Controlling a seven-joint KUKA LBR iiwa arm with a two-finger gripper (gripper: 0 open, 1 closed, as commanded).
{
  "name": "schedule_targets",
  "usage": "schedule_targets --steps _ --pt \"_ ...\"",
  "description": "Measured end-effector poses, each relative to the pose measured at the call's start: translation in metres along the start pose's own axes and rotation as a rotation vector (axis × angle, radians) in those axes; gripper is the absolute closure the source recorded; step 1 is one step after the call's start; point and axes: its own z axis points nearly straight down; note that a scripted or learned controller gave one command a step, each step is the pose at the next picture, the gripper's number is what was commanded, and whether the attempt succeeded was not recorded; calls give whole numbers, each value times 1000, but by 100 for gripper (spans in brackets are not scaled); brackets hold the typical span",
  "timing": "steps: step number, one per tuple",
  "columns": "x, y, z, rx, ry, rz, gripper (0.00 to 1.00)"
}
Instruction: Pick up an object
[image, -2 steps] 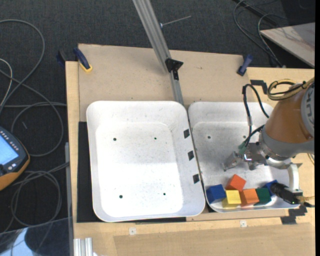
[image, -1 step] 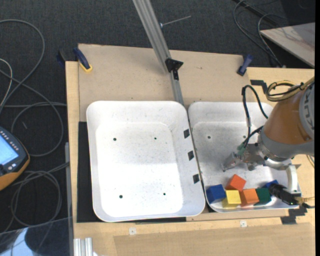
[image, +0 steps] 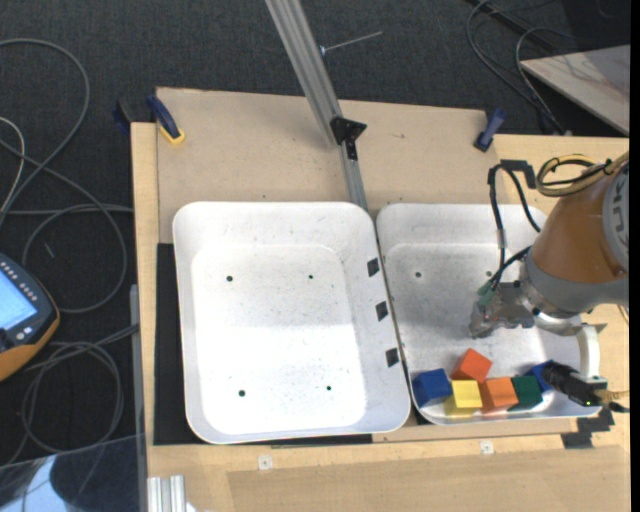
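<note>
Several small blocks lie along the near edge of the right bin (image: 430, 265): a blue block (image: 431, 385), a yellow block (image: 466, 395), an orange block (image: 475, 364) tilted behind it, another orange block (image: 497, 394), a green block (image: 526, 391) and a dark blue piece (image: 541, 374). My gripper (image: 490, 322) hangs low in the right bin, just above and behind the tilted orange block. Nothing shows between its fingers.
The left bin (image: 275, 320) sits beside the right one, with black clips on the shared wall. A metal pole (image: 318, 85) slants up from the bench's back. Blue clamps sit at the bench's far corners. Cables and a teach pendant (image: 20, 310) lie on the floor to the left.
</note>
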Motion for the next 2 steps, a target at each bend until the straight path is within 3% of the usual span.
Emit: schedule_targets --steps 2 --pt "11 10 -100 -8 -4 -3 100"
